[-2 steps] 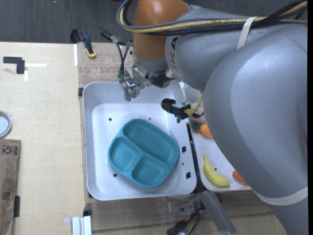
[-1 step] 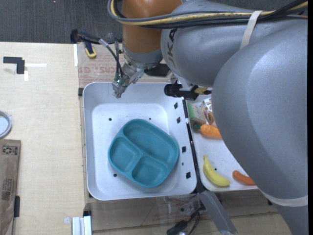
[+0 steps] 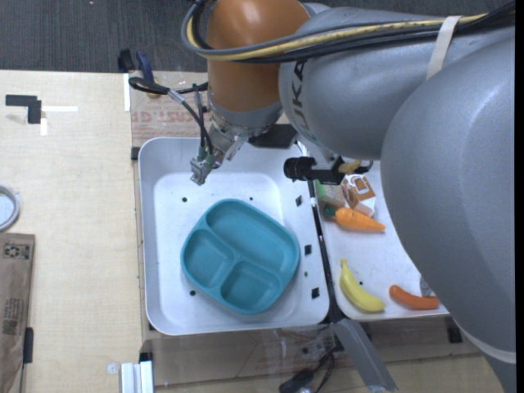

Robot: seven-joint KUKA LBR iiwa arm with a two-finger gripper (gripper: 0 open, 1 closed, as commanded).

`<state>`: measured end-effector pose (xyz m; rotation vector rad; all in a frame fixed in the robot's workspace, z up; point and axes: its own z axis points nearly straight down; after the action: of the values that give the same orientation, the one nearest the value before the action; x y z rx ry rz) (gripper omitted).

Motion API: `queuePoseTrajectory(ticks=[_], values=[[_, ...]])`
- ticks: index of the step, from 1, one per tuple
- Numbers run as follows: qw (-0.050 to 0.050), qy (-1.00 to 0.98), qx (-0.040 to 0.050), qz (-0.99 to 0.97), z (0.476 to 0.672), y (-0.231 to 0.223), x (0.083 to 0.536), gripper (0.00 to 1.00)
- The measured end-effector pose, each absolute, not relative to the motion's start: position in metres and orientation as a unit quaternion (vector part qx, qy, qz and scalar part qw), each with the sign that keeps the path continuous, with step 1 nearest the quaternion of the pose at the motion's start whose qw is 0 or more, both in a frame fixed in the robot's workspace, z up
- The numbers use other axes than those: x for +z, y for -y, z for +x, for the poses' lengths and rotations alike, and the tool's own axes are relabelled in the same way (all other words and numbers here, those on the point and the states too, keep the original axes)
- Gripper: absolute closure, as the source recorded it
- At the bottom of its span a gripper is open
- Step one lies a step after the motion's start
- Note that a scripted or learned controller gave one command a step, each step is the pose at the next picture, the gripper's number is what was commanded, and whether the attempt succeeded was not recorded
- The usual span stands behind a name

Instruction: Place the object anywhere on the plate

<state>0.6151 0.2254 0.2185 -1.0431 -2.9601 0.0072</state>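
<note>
1. Plate (image 3: pixel 240 256), blue with three compartments, lies in the left bin (image 3: pixel 155 244), toward its front.
2. Gripper (image 3: pixel 199 173) hangs over the back part of the same bin, beyond the far edge of the plate and apart from it.
3. Whether its jaws are open or closed I cannot tell; the tip is small and seen from behind, and nothing is visible between the fingers.
4. Right bin (image 3: pixel 368 260) holds a carrot (image 3: pixel 359 220), a banana (image 3: pixel 358 289) near the front, an orange-red piece (image 3: pixel 413 299) beside the banana, and a small box (image 3: pixel 358 191) at the back.
5. Grey arm (image 3: pixel 393 80) with its orange band (image 3: pixel 250 43) covers much of the right bin.
</note>
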Motion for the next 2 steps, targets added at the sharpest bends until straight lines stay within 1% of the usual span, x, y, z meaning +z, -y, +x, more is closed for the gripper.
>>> queuePoseTrajectory(ticks=[1,2], values=[[0.001,0.994,0.0005,-0.105,0.6409,-0.2213,0.223,1.0],[0.002,0.998,0.0009,-0.058,0.6322,-0.2281,0.2244,1.0]])
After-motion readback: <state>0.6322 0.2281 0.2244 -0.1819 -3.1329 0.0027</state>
